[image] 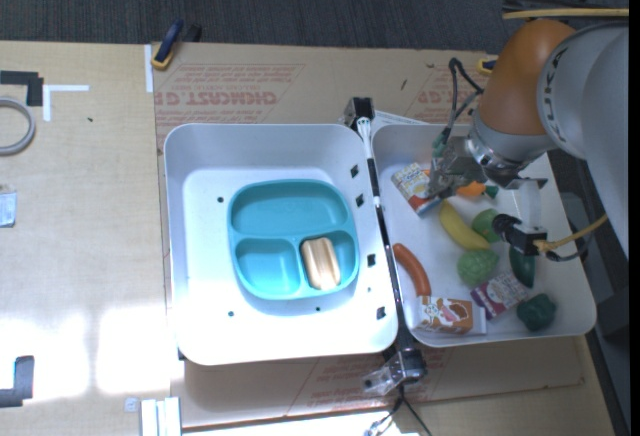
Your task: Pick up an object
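Arm low over the right-hand bin, banana nearest its tool

The arm [560, 74] reaches in over the right bin [560, 329], and its gripper [447, 179] hangs near the bin's upper left; whether it is open or closed cannot be told. The left bin [190, 224], well to the gripper's left, holds a teal tray [265, 214] with a bread roll [320, 262]. The banana [462, 227] lies just below the gripper, long axis slanting down to the right. A small carton [411, 181] sits just to its left.
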You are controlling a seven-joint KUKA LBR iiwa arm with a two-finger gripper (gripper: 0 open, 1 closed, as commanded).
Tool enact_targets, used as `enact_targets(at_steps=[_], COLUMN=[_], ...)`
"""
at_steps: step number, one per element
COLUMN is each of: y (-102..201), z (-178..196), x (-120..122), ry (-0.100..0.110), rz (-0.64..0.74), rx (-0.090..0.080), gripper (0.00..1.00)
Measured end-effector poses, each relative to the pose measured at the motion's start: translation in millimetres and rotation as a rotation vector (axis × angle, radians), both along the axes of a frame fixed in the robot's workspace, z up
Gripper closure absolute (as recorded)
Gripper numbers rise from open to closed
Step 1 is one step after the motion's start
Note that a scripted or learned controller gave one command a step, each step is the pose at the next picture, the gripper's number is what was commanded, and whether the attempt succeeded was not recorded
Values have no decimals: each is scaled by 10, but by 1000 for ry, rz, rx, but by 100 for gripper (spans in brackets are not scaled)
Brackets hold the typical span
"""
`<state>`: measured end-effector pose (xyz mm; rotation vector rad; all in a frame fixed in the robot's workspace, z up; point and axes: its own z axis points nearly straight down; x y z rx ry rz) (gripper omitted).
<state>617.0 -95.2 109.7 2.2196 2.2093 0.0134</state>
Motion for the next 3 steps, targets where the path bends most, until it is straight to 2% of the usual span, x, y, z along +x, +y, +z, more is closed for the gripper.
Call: enact_targets(at_steps=[1, 2, 3], y=[0, -7, -6], z=[0, 105, 104], x=[0, 7, 6], ry=[0, -2, -2], rz=[0, -2, -3], rx=[0, -1, -1], gripper=[0, 100, 0])
